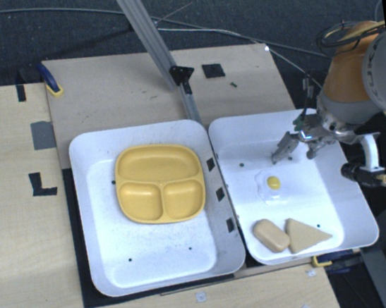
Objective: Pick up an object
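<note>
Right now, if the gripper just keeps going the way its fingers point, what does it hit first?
Most likely the bare floor of the right bin. The gripper points down and left, and the fried-egg toy lies off that line, nearer the camera. Height above the floor is hard to judge.

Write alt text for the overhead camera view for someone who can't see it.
The arm's hand hovers open over the right bin, above a fried-egg toy; a tan oval piece and tan wedge lie nearer the front. The left bin holds a yellow divided plate.
</note>
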You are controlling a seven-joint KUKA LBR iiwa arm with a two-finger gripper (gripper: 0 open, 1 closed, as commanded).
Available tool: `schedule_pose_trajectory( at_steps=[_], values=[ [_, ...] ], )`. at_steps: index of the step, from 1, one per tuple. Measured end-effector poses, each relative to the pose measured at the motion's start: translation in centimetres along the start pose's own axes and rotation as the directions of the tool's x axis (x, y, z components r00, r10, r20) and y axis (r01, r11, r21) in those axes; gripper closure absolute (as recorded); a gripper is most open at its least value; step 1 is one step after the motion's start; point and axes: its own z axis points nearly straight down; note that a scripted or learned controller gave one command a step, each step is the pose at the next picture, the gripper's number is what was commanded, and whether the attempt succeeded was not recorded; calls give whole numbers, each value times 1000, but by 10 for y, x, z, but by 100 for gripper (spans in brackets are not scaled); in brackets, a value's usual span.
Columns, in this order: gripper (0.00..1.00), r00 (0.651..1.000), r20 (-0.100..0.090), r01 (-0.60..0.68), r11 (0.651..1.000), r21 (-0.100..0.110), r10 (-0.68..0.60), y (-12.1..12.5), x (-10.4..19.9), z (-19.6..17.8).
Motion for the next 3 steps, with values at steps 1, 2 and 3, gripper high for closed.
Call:
schedule_pose_trajectory(
  at_steps=[1,2,3],
  values=[
    [100,1000,1,2,1000,-4,-2,1,0,-13],
    [100,1000,1,1,1000,-10,-1,11,-3,-68],
    [100,1000,1,2,1000,-11,-2,21,2,-123]
  ],
)
